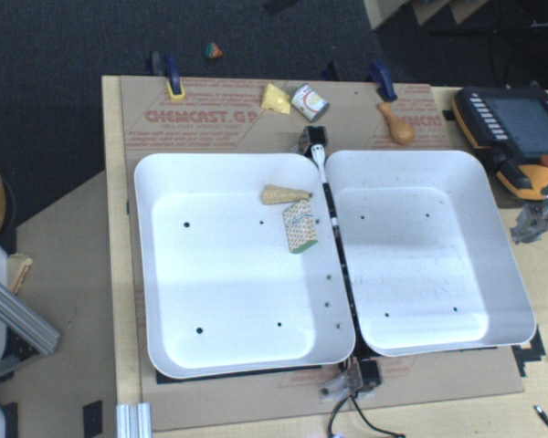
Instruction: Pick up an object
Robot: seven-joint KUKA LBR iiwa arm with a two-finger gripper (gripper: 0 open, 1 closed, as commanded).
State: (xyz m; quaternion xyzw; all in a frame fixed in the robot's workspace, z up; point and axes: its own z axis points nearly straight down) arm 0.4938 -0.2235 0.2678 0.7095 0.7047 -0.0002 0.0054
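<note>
Smooth white plastic bins (pixel 228 336) on matt, perhaps cardboard, board (pixel 210 117).

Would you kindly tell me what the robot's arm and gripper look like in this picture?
Very little can be told. At the view's right edge, beside the right bin, a small grey metal piece with a jagged outline pokes in. It may be part of the gripper, though I cannot be sure. No cable or marking can be made out on it.

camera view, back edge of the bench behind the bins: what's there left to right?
Blue clamp → yellow wedge → small white cylinder → second blue clamp → wooden-handled tool.
</note>
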